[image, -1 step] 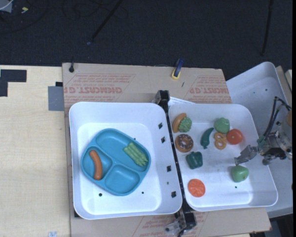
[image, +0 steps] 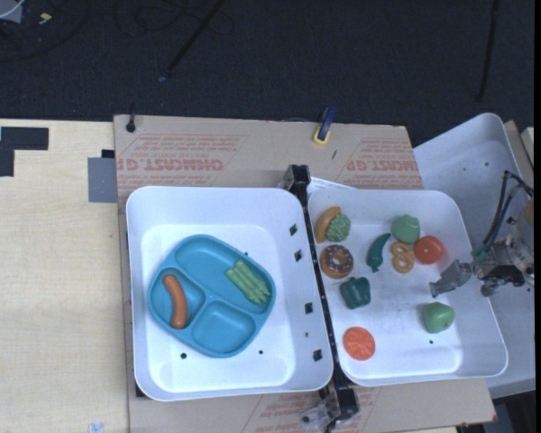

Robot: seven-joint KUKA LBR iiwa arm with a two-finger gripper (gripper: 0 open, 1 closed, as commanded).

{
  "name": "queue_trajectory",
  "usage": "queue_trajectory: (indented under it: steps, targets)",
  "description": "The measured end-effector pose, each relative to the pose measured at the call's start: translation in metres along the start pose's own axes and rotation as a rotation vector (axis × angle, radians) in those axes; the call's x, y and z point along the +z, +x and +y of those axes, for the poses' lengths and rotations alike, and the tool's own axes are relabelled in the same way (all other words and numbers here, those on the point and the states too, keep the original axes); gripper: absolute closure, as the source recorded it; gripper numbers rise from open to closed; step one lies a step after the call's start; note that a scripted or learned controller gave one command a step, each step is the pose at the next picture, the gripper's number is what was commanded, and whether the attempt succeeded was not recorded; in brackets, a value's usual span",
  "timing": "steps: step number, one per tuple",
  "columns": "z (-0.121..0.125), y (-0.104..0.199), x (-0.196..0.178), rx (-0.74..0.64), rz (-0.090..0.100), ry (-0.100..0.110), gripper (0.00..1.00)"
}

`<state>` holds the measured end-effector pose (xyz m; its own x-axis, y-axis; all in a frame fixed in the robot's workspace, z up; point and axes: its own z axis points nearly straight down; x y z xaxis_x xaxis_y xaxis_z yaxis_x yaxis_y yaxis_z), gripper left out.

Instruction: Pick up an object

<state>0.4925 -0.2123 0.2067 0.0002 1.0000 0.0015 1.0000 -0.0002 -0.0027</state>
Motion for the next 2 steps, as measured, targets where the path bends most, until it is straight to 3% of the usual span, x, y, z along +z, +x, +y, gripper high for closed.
queue_trajectory:
  steps: [2]
  targets:
    - [0.006,0.008,0.114,-0.001,0.001,0.002,0.0]
